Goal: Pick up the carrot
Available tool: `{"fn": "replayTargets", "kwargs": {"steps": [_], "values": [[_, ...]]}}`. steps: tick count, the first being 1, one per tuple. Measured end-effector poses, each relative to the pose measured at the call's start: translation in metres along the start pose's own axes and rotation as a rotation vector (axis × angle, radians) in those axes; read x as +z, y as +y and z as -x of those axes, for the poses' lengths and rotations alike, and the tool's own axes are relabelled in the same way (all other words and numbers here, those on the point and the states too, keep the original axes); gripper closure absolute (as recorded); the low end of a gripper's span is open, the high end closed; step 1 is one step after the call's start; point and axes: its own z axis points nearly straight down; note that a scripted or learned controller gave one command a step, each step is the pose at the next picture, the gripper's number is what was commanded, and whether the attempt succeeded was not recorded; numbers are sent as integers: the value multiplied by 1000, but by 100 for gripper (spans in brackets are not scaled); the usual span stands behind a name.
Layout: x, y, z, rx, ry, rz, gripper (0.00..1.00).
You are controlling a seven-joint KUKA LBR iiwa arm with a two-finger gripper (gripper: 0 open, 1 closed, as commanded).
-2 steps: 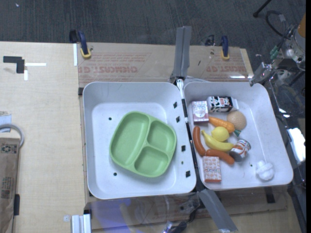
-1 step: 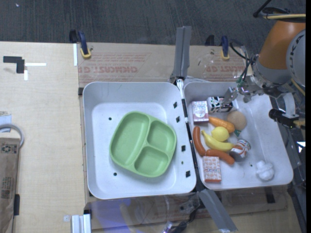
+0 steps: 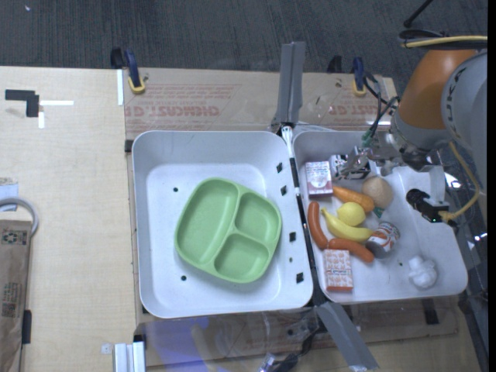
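We saw the carrot (image 3: 354, 195) wedged between a lemon (image 3: 350, 213) and a box (image 3: 318, 179), so a grasp could easily catch a neighbour. The gripper (image 3: 353, 163) hovered just beyond it; we could not tell whether it was open or closed.

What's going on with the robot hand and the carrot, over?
Gripper hovering at back of right bin. Carrot lying loose, not grabbed. Crowded by lemon, banana, potato.
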Motion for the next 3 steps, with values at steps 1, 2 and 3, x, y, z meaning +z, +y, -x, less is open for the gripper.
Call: {"fn": "replayTargets", "kwargs": {"steps": [1, 2, 3], "values": [[3, -32, -21, 89, 3, -4, 0], [8, -42, -40, -65, 8, -15, 0], [9, -48, -27, -162, 13, -17, 0]]}}
